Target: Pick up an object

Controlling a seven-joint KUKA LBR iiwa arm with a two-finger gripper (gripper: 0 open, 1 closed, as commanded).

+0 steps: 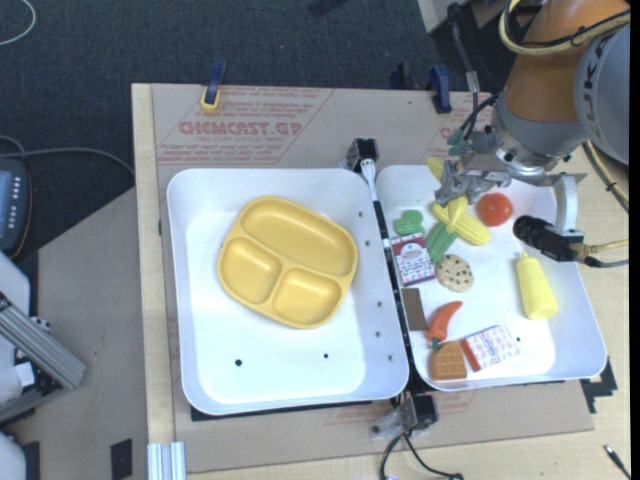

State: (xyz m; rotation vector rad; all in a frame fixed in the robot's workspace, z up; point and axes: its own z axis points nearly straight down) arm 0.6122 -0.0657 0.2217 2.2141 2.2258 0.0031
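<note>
One pincer point(462, 190) over crowded toys, upper right.
Whether its grip is spread, I cannot tell; the tomato point(494, 208) beside the corn point(464, 224) could get nudged, spoiling the pick.

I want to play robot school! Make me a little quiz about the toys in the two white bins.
1. True or false: the yellow divided plate lies in the left bin.
2. Which toy lies nearest the gripper? A) corn cob B) cookie C) waffle
3. Fill the gap: the round toy just right of the gripper, the tomato, is coloured ____.

Key: 1 true; 2 A; 3 red.
</note>
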